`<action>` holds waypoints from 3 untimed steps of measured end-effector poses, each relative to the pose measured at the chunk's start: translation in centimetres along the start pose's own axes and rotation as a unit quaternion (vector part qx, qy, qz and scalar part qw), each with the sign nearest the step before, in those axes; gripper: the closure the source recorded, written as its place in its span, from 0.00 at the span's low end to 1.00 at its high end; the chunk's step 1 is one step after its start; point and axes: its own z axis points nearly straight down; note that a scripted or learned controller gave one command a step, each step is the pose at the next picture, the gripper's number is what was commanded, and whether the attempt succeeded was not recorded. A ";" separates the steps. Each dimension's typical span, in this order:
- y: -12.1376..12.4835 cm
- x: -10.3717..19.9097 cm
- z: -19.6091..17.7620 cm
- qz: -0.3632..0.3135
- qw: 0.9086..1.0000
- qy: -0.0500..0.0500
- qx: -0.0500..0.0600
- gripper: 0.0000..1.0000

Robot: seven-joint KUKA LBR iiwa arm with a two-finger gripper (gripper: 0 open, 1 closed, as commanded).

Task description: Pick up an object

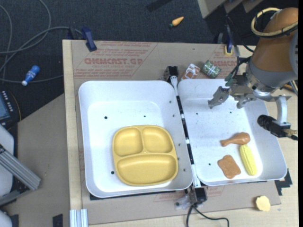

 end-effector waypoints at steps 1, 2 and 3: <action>-5.8 -7.2 7.8 0.005 1.000 0.000 0.005 0.00; -9.2 -9.2 13.0 0.002 1.000 0.001 0.002 0.00; -8.9 -9.0 11.7 0.001 1.000 -0.001 -0.002 1.00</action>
